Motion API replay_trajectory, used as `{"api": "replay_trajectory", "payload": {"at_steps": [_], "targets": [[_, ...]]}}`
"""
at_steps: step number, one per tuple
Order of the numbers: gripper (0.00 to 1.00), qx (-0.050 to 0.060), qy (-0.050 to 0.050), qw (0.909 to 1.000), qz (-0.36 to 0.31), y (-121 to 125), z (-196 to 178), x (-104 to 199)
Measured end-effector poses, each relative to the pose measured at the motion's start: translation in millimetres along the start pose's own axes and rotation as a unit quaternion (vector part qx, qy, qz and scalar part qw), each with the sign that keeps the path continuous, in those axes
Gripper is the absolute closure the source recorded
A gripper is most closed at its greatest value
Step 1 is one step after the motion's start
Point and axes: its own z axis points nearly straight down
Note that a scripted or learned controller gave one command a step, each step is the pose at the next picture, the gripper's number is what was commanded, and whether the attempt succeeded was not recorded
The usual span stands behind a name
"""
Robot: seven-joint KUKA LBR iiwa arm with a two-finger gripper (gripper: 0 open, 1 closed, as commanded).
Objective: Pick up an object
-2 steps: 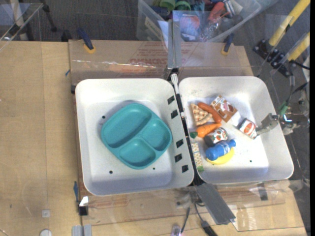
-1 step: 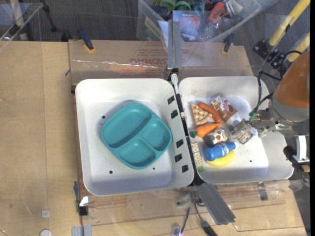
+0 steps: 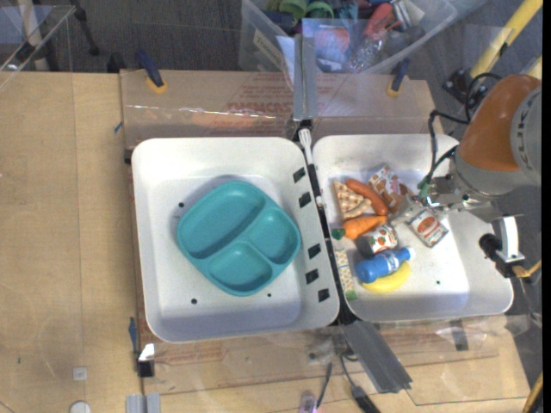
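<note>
Claw (image 3: 433,198) low in right bin (image 3: 448,291), at the upper right of the pile; cannot tell its state. Left to right: left bin (image 3: 155,231) holds teal divided plate (image 3: 237,237). Right bin: waffle slice (image 3: 348,198), carrot (image 3: 364,226), dark small jar (image 3: 376,243), blue bottle (image 3: 381,265) lying on yellow banana (image 3: 385,282), white packet (image 3: 427,229) just beside claw. Packet is the likely target: light, probably thin and slick; pinch across its short sides. Neighbours crowd its left.
</note>
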Motion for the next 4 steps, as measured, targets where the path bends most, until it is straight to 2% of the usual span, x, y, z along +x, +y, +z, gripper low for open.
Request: {"api": "replay_trajectory", "payload": {"at_steps": [1,2,3,4], "targets": [[1.0,-0.003,-0.002,1.0,0.0,1.8,-11.5,-1.7],[0.0,-0.003,-0.002,1.0,0.0,1.7,-11.5,-1.7],[0.0,0.0,0.002,0.9997,0.024,-5.1,0.2,65.5],[0.0,0.0,0.001,0.9999,0.013,36.5,0.8,66.6]]}}
